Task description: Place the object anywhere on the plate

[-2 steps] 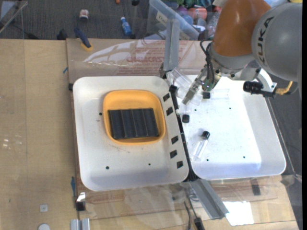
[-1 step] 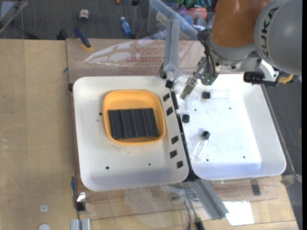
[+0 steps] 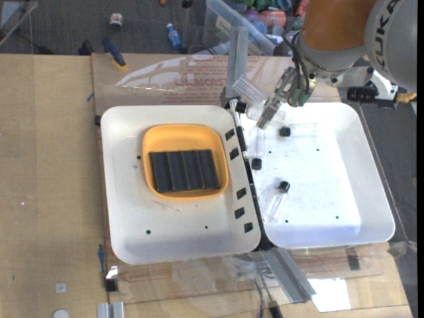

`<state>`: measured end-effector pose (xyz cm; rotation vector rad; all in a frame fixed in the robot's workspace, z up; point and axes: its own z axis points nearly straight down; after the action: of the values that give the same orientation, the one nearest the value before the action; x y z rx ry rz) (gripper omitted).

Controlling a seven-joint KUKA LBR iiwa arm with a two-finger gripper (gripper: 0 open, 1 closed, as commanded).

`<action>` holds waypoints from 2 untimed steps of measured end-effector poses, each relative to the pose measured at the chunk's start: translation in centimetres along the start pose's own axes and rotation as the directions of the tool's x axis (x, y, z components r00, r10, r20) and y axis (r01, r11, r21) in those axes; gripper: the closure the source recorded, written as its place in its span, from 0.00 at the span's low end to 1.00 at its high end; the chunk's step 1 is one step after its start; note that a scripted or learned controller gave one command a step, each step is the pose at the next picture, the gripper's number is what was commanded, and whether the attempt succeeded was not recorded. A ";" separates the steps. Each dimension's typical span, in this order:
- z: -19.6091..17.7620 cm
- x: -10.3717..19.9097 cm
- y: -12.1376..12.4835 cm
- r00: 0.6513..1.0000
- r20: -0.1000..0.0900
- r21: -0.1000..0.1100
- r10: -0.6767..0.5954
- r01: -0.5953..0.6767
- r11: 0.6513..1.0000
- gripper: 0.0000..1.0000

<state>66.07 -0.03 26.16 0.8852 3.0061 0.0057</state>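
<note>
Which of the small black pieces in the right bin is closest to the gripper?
The black piece near the right bin's top edge, just below the gripper; the others lie lower, toward the bin's middle.

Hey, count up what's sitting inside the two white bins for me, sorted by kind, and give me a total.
Yellow plate: 1
Dark ridged block on the plate: 1
Clear tube with a black cap, right bin: 1
Small black pieces loose in the right bin: 2
Total: 5

clear tub of toys [image 3: 265, 5] | blue bottle [image 3: 173, 36] on floor | cardboard sheet [image 3: 165, 78]
</note>
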 end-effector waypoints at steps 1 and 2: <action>-2.5 -0.9 -1.3 0.999 0.001 0.001 -0.047 0.047 0.999 1.00; -8.9 -0.4 -0.5 0.984 0.001 0.000 -0.178 0.178 0.984 1.00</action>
<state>66.08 -0.72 35.07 0.6132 3.0719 0.0036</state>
